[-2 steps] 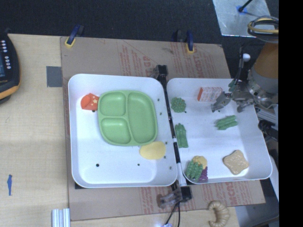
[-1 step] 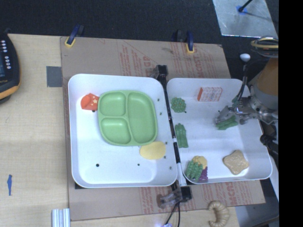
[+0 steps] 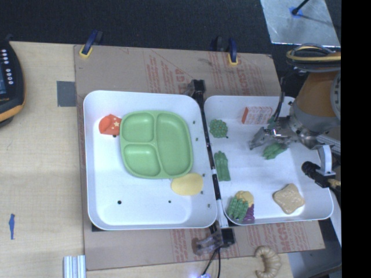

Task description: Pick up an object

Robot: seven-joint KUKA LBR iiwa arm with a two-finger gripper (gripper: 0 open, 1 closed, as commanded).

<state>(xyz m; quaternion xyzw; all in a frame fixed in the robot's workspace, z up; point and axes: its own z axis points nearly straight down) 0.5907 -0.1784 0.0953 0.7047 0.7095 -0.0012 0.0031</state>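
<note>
Green toy [image 3: 273, 151] lies slanted, upper-right to lower-left, beneath gripper [image 3: 268, 139].

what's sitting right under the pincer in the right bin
A small green toy lies just below the pincer, on the floor of the right bin. The pincer covers its upper edge, so contact or grip cannot be judged.

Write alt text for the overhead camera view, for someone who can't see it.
A grey robot arm reaches from the right, its hand low over a green toy in the right white bin, among a small carton, green vegetables and a biscuit-like piece. The left bin holds a green divided plate, a red piece and a yellow piece.
</note>
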